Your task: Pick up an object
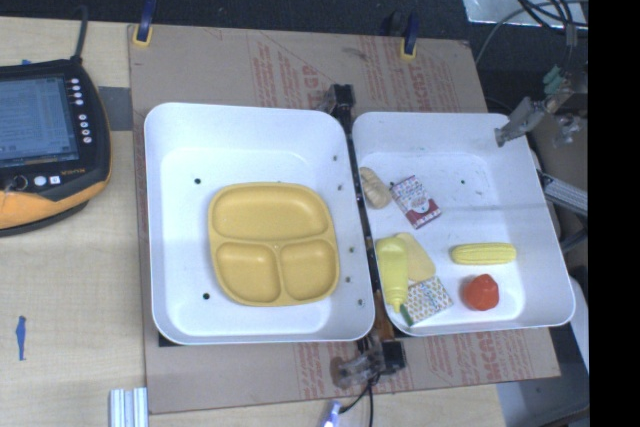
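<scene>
Lying at the near end of the right shallow white bin (520, 215) are a round red tomato-like toy (481, 292), a small patterned packet (428, 299) and a yellow plastic bottle (394, 272), with a yellow corn cob toy (483, 254) just behind the red one. Farther back sit a red-and-white packet (415, 201) and a beige lump (375, 187), while the left white bin (180, 205) holds a yellow three-compartment plastic tray (272, 242). Beyond the right bin's far right corner hangs the grey gripper (520, 123), apart from every object.

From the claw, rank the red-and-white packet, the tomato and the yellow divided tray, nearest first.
The claw sits at the right bin's far right corner.
1. Red-and-white packet: right bin, far half, towards the middle.
2. Tomato: right bin, near edge.
3. Yellow divided tray: left bin, across the divide.
</scene>
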### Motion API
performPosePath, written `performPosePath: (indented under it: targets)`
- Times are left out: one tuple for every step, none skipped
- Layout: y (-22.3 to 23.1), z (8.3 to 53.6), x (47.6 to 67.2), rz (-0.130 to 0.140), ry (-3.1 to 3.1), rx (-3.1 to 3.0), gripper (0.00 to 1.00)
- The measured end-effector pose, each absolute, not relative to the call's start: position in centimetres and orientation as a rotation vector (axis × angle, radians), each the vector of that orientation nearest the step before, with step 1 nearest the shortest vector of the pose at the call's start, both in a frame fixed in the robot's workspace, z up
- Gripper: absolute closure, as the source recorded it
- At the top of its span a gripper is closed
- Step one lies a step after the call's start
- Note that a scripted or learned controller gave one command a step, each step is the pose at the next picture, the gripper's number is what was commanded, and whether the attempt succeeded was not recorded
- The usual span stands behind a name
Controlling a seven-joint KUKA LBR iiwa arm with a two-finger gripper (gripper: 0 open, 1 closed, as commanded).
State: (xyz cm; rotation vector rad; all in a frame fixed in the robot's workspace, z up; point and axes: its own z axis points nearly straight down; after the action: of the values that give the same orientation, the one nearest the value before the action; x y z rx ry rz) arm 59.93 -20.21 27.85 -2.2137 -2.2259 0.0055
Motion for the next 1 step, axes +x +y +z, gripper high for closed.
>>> performPosePath:
  targets:
    - [-13.13,14.32,63.65,0.007,-2.226,-2.21,0.0]
